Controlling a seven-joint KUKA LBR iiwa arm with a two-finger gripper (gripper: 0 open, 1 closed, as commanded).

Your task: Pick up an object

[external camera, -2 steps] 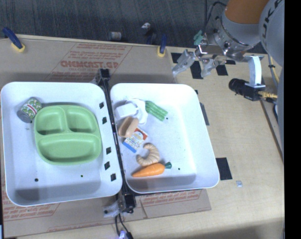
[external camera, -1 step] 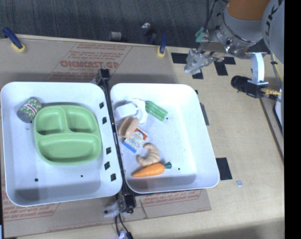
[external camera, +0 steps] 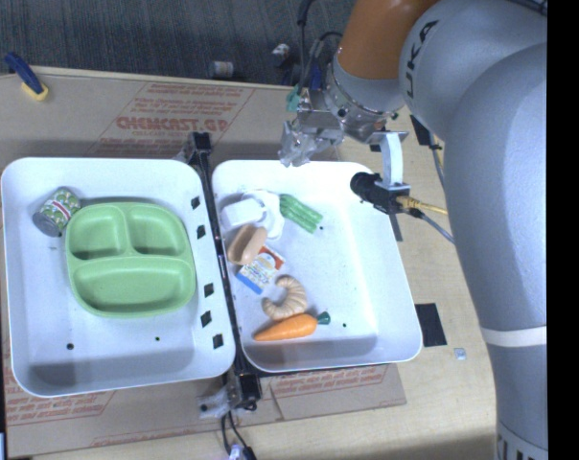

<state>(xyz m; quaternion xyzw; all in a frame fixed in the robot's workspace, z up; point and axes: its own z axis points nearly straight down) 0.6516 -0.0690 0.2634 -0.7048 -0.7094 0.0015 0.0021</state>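
**Arm poised at the far rim of the right bin**

The gripper hangs over the right bin's far edge; whether it is released or clenched cannot be told. In that bin lie a smooth orange carrot, a ridged green stick, a tan curled pastry, a printed packet and a white cup. The left bin holds a glossy green divided tray and a small can, partly hidden.

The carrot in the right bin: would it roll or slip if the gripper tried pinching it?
The carrot looks smooth and tapered, so it may slide out of a pinch near its tip. Lying on its side on the bin floor, it would probably roll if nudged across its length. It looks like a rigid toy, likely light.
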